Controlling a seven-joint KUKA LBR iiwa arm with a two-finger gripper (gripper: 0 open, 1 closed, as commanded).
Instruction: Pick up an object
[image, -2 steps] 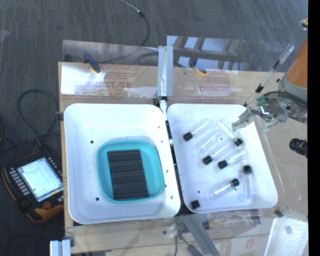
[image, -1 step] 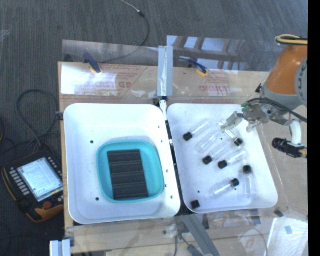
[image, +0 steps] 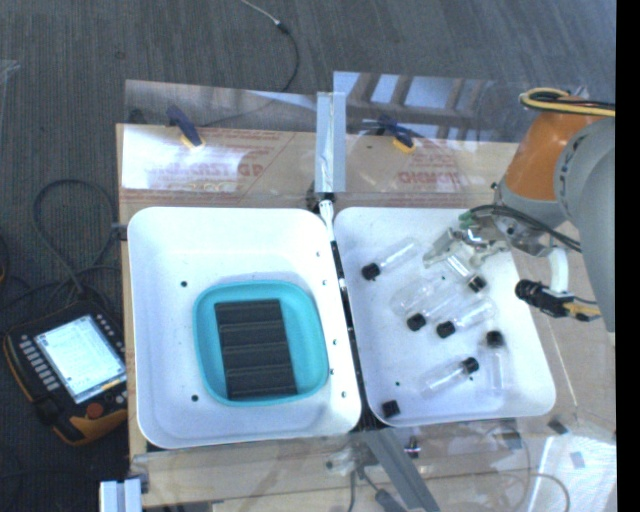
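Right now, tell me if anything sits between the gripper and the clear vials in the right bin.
Nothing visible blocks it. The gripper hangs over the upper part of the right bin, directly above the cluster of clear vials with black caps. The vials lie loose and crowded, some touching, so neighbours may interfere with a clean grasp.

Bench with two white bins

Robotics lab: industrial arm over a plywood surface with two white bins, clamps on the edge, teach pendant and loose cables on grey carpet floor.
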